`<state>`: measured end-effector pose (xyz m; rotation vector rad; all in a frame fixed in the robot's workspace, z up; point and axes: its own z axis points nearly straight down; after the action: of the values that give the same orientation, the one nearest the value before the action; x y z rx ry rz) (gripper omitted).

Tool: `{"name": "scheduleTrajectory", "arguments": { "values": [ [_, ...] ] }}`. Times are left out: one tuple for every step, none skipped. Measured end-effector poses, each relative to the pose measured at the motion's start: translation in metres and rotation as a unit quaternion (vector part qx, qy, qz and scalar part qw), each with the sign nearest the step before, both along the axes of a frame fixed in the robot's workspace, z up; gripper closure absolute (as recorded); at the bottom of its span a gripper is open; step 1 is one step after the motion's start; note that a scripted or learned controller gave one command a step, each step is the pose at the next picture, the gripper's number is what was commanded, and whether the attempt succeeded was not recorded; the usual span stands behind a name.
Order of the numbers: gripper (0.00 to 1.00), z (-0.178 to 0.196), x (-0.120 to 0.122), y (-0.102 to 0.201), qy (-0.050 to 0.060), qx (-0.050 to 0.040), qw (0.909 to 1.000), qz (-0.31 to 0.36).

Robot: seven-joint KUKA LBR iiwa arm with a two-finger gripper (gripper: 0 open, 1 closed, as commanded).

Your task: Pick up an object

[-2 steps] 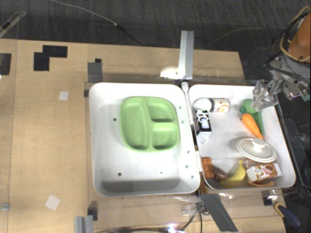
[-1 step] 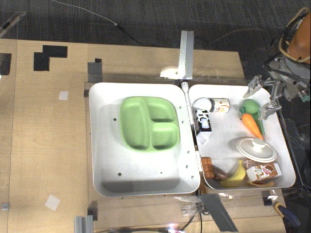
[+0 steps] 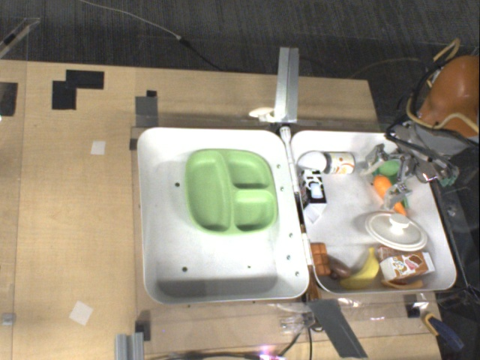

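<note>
Gripper (image 3: 396, 177), upper right of frame: jaw state cannot be told; it sits low in the right bin (image 3: 442, 276), over a small orange object (image 3: 383, 187). Nothing appears lifted, so the pick seems unfinished. The orange object, rounded and smooth, lies beside a green piece (image 3: 388, 168), above a white lid (image 3: 395, 231).

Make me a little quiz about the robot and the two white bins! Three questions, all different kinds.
1. True or false: the green divided tray lies in the left bin.
2. Which lies nearest the gripper? A) banana B) orange object C) white lid
3. Fill in: the banana lies near the right bin's ____ edge, front or back.

Key: 1 true; 2 B; 3 front.
</note>
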<state>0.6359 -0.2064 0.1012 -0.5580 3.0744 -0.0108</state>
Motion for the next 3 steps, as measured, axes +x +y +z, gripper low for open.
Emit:
{"name": "scheduleTrajectory", "arguments": {
  "values": [
    [0.00,-0.011,0.005,0.028,0.001,0.0020,0.9976,-0.070],
    [0.00,-0.011,-0.041,0.025,0.001,0.0032,0.9939,-0.110],
    [1.00,0.005,-0.035,0.026,-0.009,0.0023,0.9942,-0.107]
  ]
}}
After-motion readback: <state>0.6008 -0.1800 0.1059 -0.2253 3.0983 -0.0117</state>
